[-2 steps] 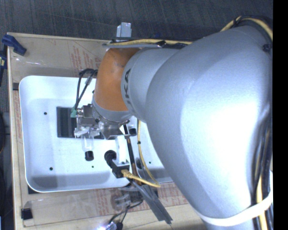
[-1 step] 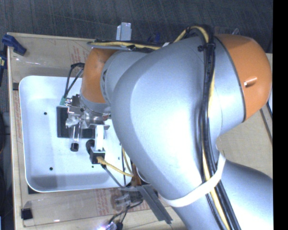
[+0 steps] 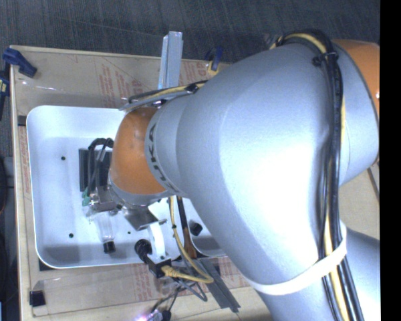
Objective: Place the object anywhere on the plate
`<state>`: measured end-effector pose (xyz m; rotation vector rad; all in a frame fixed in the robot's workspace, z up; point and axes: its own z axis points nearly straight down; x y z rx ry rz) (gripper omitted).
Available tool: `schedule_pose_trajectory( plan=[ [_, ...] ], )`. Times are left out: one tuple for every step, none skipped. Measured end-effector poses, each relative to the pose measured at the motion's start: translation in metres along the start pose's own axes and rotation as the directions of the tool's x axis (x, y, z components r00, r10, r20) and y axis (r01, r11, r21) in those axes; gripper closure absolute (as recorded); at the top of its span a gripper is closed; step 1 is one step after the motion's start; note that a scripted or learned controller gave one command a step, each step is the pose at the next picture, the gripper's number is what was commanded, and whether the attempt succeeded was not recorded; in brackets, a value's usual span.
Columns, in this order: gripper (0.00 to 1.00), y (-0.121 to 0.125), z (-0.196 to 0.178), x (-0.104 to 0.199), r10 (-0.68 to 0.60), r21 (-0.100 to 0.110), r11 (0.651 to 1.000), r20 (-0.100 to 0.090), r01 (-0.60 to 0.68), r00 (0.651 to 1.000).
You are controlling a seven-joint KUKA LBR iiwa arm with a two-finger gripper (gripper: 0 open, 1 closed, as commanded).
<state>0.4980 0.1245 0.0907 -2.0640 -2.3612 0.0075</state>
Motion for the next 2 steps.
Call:
schedule_pose_trajectory(
  plan=[
    [1.00, -0.029, -0.101, -0.051, -0.428, -0.006, 0.904, 0.004, 0.428, 0.904],
    [1.00, 0.063, -0.004, -0.005, -0.357, -0.014, 0.934, 0.003, 0.357, 0.934]
  ],
)
